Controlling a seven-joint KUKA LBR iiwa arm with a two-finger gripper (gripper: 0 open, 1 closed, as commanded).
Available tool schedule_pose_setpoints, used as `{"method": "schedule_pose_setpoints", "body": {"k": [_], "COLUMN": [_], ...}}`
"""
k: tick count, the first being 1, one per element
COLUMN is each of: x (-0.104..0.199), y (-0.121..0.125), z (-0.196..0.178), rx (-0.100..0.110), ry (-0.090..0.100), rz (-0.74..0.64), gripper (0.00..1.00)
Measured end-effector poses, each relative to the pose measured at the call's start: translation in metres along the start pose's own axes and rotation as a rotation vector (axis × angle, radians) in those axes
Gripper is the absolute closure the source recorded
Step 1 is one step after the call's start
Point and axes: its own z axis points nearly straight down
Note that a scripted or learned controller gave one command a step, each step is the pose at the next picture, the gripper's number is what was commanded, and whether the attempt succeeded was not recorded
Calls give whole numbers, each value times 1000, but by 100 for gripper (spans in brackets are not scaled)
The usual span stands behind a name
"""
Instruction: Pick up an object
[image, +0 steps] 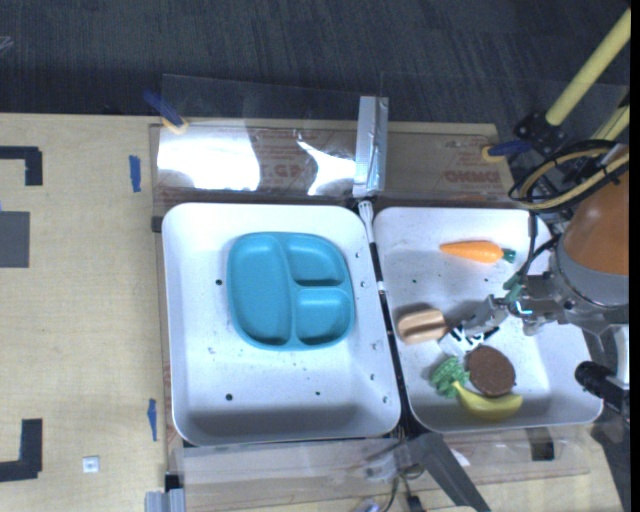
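Low over the right-hand shallow white bin (420, 400), the two-finger gripper (470, 328) hangs; I cannot tell its state. Beside it lies a tan bread roll (421, 323), with a brown round patty (491, 369), yellow banana (488, 402) and orange carrot (471, 251) nearby

light: bright, even | glare: clear sheet (255, 160) behind bins | shadows: soft | focus: slightly soft

In the right bin (430, 400): an orange carrot (471, 252) at the back, a tan bun (421, 323) left, a brown patty (491, 370), banana (489, 402) and greens (447, 374) in front.
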Motion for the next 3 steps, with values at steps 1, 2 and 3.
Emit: {"method": "schedule_pose_setpoints", "body": {"k": [1, 2, 3], "x": [3, 8, 9], "y": [40, 44, 55], "z": [90, 76, 115], "rx": [-34, -44, -11], "ry": [-10, -2, -3], "rz": [177, 174, -185], "gripper": [0, 100, 100]}}
